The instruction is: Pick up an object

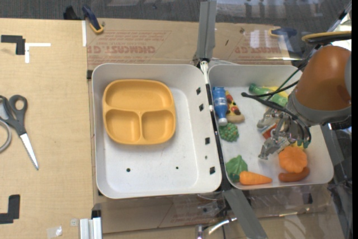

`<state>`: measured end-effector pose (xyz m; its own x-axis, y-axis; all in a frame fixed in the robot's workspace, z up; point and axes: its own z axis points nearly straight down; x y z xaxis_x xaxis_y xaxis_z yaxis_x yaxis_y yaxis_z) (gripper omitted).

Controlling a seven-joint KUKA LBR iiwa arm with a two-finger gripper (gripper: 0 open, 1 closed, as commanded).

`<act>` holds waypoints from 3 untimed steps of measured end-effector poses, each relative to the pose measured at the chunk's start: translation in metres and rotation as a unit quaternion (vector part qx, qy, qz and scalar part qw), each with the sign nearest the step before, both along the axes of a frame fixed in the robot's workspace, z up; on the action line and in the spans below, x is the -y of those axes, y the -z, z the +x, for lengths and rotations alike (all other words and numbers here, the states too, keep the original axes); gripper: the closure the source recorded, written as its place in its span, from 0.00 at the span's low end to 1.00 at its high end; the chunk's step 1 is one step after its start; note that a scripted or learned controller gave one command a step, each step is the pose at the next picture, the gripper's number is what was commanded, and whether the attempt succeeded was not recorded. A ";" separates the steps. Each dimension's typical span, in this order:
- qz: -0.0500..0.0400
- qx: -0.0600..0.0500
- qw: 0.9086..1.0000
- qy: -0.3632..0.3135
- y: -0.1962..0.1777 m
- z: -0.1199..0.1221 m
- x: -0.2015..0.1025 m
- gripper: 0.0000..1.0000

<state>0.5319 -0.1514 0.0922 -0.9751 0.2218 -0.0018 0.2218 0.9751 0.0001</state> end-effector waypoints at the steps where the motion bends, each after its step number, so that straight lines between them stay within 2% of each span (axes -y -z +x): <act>1: 0.000 0.001 0.999 0.054 -0.054 0.024 0.071 0.00; 2: -0.002 0.009 0.996 0.087 -0.008 -0.017 0.040 0.00; 3: -0.003 0.012 0.994 0.108 -0.008 -0.046 0.035 0.00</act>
